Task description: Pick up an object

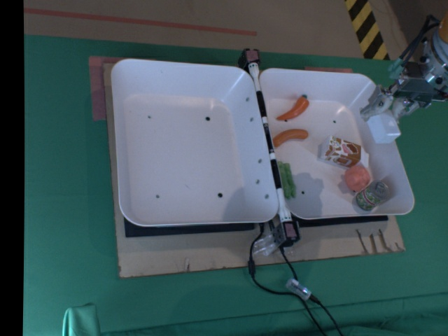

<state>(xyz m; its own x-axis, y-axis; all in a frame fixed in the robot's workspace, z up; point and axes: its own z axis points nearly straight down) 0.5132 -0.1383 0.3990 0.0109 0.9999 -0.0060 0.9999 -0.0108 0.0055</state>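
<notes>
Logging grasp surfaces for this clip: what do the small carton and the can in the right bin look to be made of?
The carton looks like printed paperboard: flat faces, folded edges, matte. The can looks like metal with a printed label and a pale rim, though its small size leaves that uncertain.

Dim, soft focus (bins glare white)

One fixed camera looks down slantwise over both bins (140, 75).

Arm (428, 54) cut off at right edge; can (371, 196) label unreadable.
</notes>
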